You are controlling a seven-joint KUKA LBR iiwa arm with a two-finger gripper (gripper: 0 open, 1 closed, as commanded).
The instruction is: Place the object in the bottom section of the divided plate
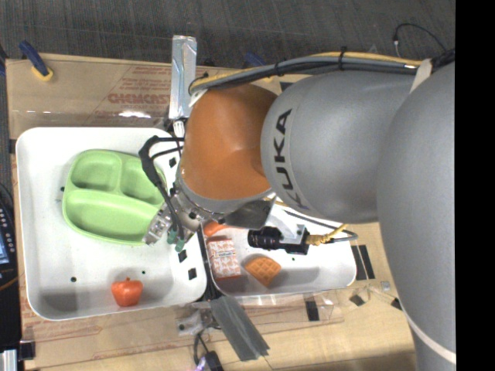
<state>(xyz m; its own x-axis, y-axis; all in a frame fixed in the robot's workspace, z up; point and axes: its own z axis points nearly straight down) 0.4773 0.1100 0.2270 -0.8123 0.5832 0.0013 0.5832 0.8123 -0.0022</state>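
Note:
A green divided plate [104,195] lies in the left white bin [39,207], with two smaller sections at the top and one long section at the bottom. My gripper [164,227] hangs at the plate's right lower rim, just over the bin floor. No object shows in it. A red tomato-like toy [128,291] rests near the left bin's front edge, well below the plate. The arm's orange band [224,149] and grey body hide the plate's right end.
The right bin [332,273] holds a red-and-white patterned box [223,258], a brown waffle [263,269] and a small orange piece [215,229] half hidden under the wrist. A black cable plug [271,239] hangs over that bin. Cardboard covers the bench behind.

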